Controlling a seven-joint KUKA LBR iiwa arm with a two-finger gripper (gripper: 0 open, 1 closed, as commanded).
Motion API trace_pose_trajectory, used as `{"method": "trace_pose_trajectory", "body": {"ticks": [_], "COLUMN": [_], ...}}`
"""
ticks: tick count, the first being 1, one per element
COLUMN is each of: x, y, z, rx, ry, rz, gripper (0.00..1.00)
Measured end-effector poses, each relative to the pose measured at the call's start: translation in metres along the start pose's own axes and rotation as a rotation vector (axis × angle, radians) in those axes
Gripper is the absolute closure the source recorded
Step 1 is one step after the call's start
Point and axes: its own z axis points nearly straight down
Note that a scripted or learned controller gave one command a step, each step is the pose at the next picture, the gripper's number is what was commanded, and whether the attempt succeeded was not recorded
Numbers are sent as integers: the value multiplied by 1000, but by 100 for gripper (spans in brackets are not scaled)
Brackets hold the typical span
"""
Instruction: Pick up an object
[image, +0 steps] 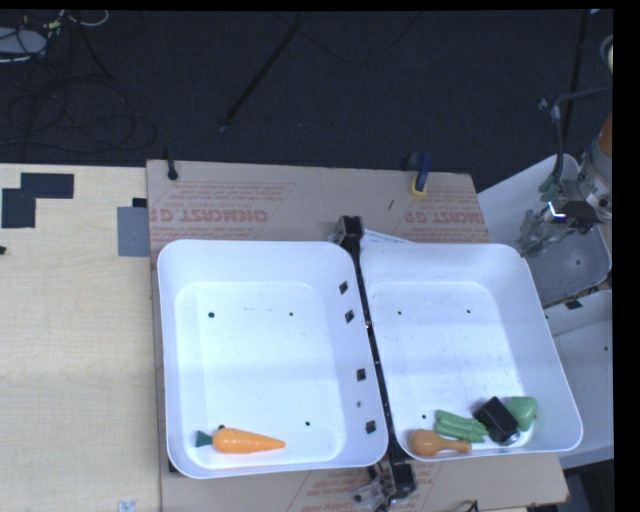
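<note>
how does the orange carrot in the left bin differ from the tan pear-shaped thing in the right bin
The orange toy carrot is long and tapered with a dark green stub at its left end; the tan pear-shaped toy is shorter, with a round bulb and a thin neck pointing right. The carrot lies alone in the left white bin; the pear-shaped toy lies against the green toy in the right white bin. Both lie flat near their bin's front edge.
</note>
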Motion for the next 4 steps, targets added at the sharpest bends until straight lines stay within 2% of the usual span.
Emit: {"method": "trace_pose_trajectory", "body": {"ticks": [1, 2, 3, 4], "x": [19, -6, 20, 4], "y": [11, -19, -15, -38], "z": [-48, -38, -83, -59], "rx": [-7, 1, -6, 2], "ry": [-1, 0, 0, 0], "rz": [-4, 1, -4, 1], "gripper": [100, 100, 100, 100]}}
